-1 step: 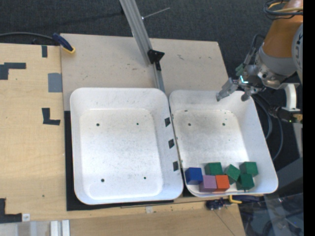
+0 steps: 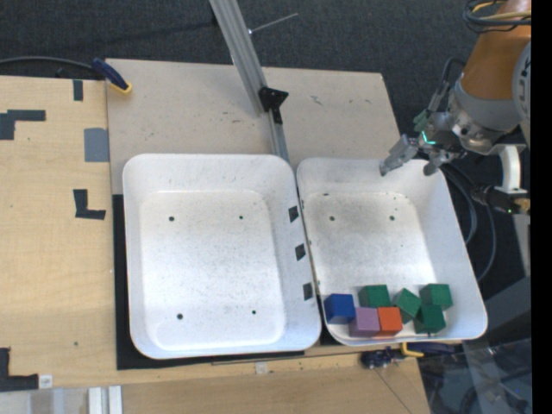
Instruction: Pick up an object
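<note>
Wooden bench (image 2: 52,231) on dark carpet; two white bins, the left bin (image 2: 211,253) bare, the right bin (image 2: 388,240) with blocks. Gripper (image 2: 412,156) over the right bin's 1 o'clock rim, fingers spread, nothing between them. Blocks (image 2: 388,309) cluster at the bin's 5 o'clock corner, well apart from it. Arm cut off at the right.

You see the arm (image 2: 496,67) as a rounded orange shell over a grey wrist ring, with a pale grey section along its right side. Below the ring sits a darker metal gripper (image 2: 412,155) of angular grey parts, and a small green light glows on its left side. Thin dark cables loop past the orange shell and trail beside the wrist.
</note>
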{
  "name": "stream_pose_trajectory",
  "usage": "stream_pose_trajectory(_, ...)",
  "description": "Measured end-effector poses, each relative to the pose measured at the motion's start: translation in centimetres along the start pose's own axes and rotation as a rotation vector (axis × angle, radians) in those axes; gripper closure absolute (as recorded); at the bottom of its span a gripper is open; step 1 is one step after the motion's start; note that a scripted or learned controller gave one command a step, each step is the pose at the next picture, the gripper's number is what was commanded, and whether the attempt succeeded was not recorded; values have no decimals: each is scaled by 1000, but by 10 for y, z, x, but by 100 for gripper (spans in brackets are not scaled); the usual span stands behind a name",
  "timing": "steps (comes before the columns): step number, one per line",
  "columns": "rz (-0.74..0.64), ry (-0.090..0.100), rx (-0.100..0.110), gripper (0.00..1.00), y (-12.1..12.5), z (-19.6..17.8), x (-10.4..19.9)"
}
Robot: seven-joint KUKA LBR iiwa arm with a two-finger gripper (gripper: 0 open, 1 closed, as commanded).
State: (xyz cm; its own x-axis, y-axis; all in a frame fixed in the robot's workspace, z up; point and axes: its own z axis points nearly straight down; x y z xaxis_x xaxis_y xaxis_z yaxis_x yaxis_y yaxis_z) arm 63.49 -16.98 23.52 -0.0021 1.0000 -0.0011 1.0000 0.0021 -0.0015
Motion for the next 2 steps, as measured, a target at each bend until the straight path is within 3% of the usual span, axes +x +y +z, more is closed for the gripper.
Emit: stream_pose_trajectory(2, -1, 1, 6, 0, 6, 104, 6)
